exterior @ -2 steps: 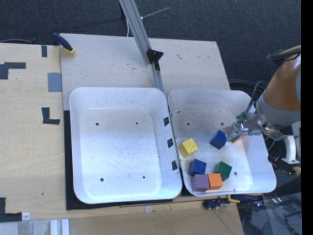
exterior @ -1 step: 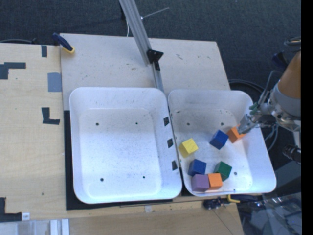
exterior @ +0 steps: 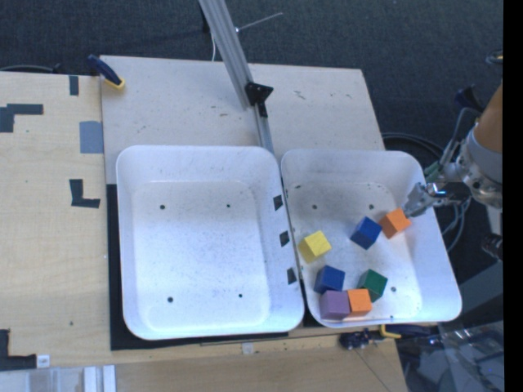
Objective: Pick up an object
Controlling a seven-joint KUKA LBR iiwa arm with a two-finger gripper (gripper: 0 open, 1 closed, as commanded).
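Note:
The right bin (exterior: 327,168) holds several small cubes. An orange cube (exterior: 395,222) lies near its right wall, with a blue cube (exterior: 366,233) just left of it. A yellow cube (exterior: 315,245) sits toward the bin's left side. Near the front lie another blue cube (exterior: 330,278), a green cube (exterior: 373,283), a purple cube (exterior: 334,304) and a second orange cube (exterior: 359,300). My gripper (exterior: 418,199) hangs at the right wall of this bin, just up and right of the first orange cube. Nothing shows between its fingers.
The left bin (exterior: 196,239) stands beside the right one. A slanted metal rail (exterior: 233,51) runs from the top down to the seam between the bins. A blue and yellow tool (exterior: 106,72) lies at the bench's far left corner. Cables hang at the right.

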